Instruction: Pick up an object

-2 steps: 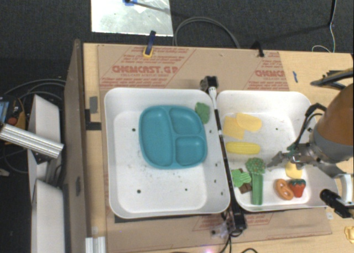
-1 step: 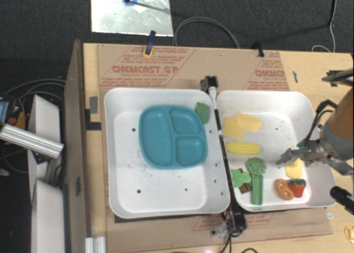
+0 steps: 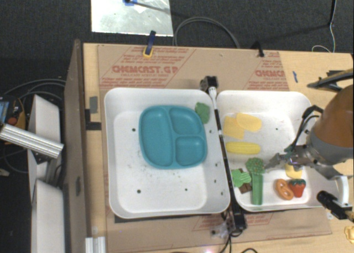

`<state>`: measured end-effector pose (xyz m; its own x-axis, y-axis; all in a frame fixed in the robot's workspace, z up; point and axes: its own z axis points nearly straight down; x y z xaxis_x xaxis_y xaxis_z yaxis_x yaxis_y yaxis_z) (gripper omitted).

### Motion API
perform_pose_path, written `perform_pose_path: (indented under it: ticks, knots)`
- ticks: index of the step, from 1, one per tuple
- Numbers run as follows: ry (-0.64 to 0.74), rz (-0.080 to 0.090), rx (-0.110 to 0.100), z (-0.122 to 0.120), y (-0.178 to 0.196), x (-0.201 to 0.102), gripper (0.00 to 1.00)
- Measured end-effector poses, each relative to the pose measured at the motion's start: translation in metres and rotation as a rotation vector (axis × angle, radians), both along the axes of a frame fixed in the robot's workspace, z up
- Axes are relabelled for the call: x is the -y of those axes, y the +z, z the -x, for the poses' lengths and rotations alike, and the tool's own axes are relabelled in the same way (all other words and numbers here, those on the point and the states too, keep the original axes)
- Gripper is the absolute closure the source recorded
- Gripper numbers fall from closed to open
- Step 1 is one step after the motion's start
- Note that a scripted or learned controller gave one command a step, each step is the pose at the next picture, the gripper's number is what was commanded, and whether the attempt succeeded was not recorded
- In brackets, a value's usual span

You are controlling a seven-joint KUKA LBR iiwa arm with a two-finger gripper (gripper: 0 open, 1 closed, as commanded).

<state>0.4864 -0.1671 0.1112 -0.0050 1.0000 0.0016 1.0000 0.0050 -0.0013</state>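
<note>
The right bin holds several toy foods: a pale yellow piece, a yellow corn-like piece, a green broccoli piece, a small green leafy piece and an orange and red piece. My gripper hangs low over the right side of this bin, just above the orange and red piece, with something yellow right under it. The grey and orange arm comes in from the right and covers the bin's right edge.
The left bin holds a teal divided plate, with a small green piece at its upper right corner. A divider with a black fitting separates the bins. Cardboard lies beneath both.
</note>
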Motion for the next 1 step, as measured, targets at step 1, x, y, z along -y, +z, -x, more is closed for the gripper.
perform_pose_path:
  ticks: [1]
  knots:
    - [-0.005, 0.004, 0.005, -0.0011, -0.0263, 0.0219, 0.00]
